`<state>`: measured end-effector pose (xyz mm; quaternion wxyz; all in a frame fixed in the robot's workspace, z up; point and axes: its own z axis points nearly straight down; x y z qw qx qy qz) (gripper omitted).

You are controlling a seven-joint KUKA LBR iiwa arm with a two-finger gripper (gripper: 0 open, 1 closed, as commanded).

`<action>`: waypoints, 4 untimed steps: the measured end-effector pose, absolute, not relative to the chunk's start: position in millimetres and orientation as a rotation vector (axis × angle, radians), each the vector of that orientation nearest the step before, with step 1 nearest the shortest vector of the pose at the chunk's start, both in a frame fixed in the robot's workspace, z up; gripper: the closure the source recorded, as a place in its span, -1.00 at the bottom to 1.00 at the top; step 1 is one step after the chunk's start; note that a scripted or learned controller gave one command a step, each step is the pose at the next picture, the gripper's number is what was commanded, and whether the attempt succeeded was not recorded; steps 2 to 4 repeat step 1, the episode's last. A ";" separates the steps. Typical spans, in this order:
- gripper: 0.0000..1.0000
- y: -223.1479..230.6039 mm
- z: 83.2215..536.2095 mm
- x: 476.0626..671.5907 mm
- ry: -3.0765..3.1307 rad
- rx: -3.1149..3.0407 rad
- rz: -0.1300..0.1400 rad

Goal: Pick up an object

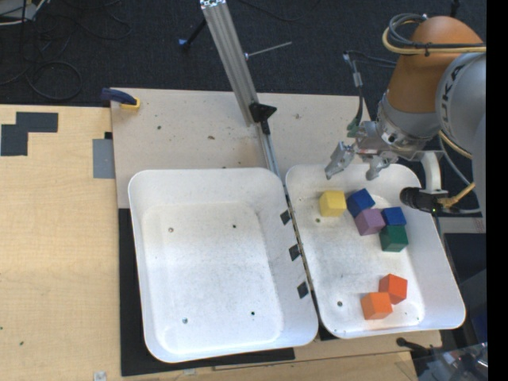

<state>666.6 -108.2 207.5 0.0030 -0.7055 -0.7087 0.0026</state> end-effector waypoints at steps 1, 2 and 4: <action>-1.00 -117.7 153.4 664.0 -2.217 -2.217 0.009; -1.00 -117.7 153.4 664.0 -2.217 -2.217 0.009; -1.00 -117.7 153.4 664.0 -2.217 -2.217 0.009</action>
